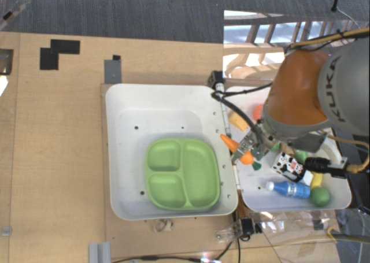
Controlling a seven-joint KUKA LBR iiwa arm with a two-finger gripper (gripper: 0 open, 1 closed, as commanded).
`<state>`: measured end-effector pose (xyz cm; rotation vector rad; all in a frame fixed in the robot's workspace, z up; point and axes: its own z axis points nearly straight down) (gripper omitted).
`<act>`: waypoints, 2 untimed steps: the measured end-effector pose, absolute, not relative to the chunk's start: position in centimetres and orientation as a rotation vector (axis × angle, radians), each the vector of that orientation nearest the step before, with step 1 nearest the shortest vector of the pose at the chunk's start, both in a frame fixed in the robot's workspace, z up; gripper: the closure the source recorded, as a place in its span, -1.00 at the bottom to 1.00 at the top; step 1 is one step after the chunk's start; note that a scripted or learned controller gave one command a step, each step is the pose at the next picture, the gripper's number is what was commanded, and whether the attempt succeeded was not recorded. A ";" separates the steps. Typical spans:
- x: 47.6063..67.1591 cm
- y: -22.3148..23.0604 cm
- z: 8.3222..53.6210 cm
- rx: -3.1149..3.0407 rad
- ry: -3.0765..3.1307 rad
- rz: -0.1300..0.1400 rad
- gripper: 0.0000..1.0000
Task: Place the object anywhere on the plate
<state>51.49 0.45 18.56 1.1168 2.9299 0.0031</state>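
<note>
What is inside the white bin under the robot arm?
In the right bin lie a blue bottle, a green ball, a black-and-white toy and an orange carrot by the gripper. The arm covers whatever lies beneath it.

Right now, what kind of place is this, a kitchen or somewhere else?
Probably a robot lab, not a kitchen: a grey KUKA arm reaches over two white bins on a wooden bench, with toy-like items and cables.

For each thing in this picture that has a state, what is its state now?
Green plate: lying flat in the left bin, nothing on it.
Toy carrot: at the gripper, over the bins' shared edge.
Blue bottle: lying on its side in the right bin.
Green ball: resting beside the bottle.
</note>
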 end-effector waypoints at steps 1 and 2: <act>50.6 9.7 18.5 1.144 2.921 0.008 1.00; 50.6 9.4 18.5 1.150 2.918 0.006 -1.00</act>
